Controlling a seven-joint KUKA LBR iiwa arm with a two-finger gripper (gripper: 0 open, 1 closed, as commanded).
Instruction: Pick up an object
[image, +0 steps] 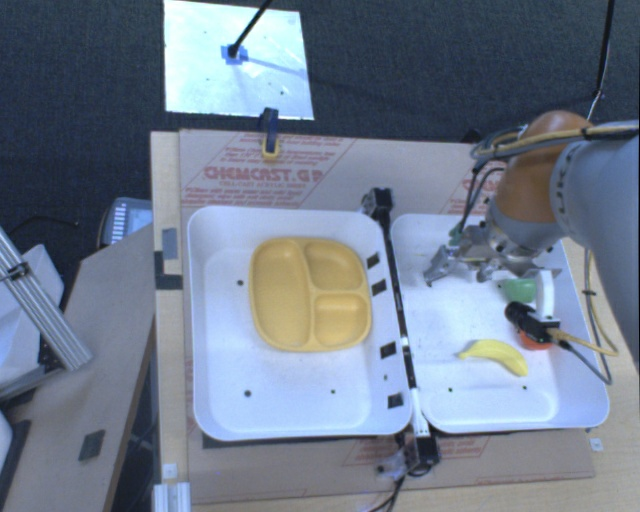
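My gripper (465, 272) hangs over the back part of the right bin (480, 410), open, with nothing between its fingers. A yellow banana (494, 355) lies on the bin floor in front of it and to the right, well apart from it. A small green object (519, 290) sits just right of the gripper, partly hidden by the wrist. A bit of a red-orange thing (536, 343) peeks out further forward.
In the left bin (220, 400) lies a yellow divided plate (308, 293). A black-clipped divider (392, 310) separates the two bins. The arm (575, 180) covers the right bin's back right corner.
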